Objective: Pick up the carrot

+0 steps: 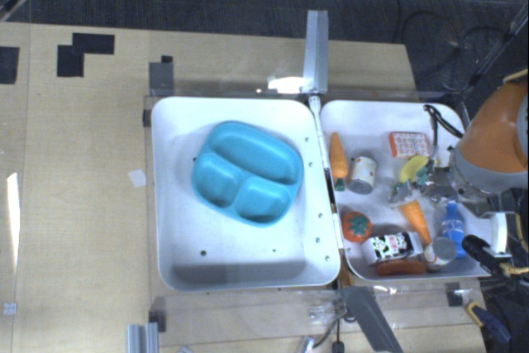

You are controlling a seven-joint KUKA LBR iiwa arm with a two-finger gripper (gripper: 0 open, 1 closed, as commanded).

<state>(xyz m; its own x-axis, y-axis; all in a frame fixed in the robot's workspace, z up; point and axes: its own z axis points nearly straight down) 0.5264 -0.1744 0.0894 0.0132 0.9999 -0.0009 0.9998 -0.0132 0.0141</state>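
An orange carrot (337, 155) with a green end lies along the left wall of the right bin (382, 106), pointing away from the camera. A second, shorter orange carrot-like piece (416, 219) lies near the bin's middle right. The grey arm with its orange band (500, 132) reaches in from the right. Its gripper (404, 191) hangs low over the bin, between a yellow banana-like toy (412, 169) and the short orange piece. It is well to the right of the long carrot. I see nothing held by it.
The right bin also holds a tin can (362, 173), a red-and-white box (408, 145), a red tomato-like toy (357, 226), a milk carton (391, 245), a sausage (402, 267) and a blue bottle (450, 224). A blue divided plate (246, 171) lies in the left bin (178, 202).
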